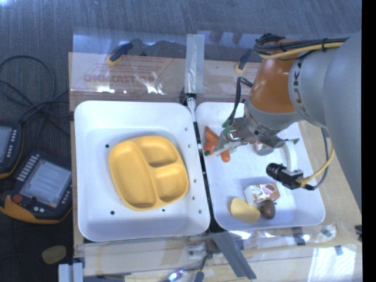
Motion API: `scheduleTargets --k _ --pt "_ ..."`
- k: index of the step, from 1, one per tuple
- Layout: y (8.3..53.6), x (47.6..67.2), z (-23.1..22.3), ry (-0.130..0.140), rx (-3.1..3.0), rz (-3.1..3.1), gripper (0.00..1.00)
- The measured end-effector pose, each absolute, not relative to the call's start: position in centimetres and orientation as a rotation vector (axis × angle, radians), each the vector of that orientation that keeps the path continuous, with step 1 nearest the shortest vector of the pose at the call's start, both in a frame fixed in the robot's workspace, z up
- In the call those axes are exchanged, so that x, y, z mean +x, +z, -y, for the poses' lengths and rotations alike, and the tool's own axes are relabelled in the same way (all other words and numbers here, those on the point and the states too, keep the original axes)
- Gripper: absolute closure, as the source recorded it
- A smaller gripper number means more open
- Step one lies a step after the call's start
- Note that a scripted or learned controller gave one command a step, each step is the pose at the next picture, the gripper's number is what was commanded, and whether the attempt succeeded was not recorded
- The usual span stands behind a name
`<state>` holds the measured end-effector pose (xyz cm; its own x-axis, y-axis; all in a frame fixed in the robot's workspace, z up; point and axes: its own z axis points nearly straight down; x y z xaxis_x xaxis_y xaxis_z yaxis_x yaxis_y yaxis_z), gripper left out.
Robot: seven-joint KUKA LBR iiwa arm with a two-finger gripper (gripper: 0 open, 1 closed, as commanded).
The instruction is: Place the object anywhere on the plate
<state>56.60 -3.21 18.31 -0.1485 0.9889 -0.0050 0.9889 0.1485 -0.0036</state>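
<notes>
A dark grey carpet lies all around my worktop (pixel 79 78), and two white bins sit on it side by side. The left bin (pixel 88 157) holds the yellow plate (pixel 148 171), which has three sections. The right bin (pixel 305 201) holds the things to pick from. An orange carrot-like toy (pixel 211 138) lies near the wall between the bins. A pale yellow piece (pixel 244 210), a small brown piece (pixel 267 209) and a little printed packet (pixel 261 191) sit close together near the front.

My end effector (pixel 230 141) hangs low in the right bin, just beside the orange toy. I cannot tell if it is grasping the toy or not, because the arm (pixel 276 93) hides much of it.

I think the step now is getting hold of the toy. To do it well, I would close squarely across its thin body and lift straight up. Then I would clear the wall between the bins and let go low over the plate.
</notes>
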Motion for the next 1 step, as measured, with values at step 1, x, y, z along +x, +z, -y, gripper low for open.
scheduleTargets --k 1 --pt "18.26 54.90 -8.27 -0.004 2.008 -2.420 1.00"
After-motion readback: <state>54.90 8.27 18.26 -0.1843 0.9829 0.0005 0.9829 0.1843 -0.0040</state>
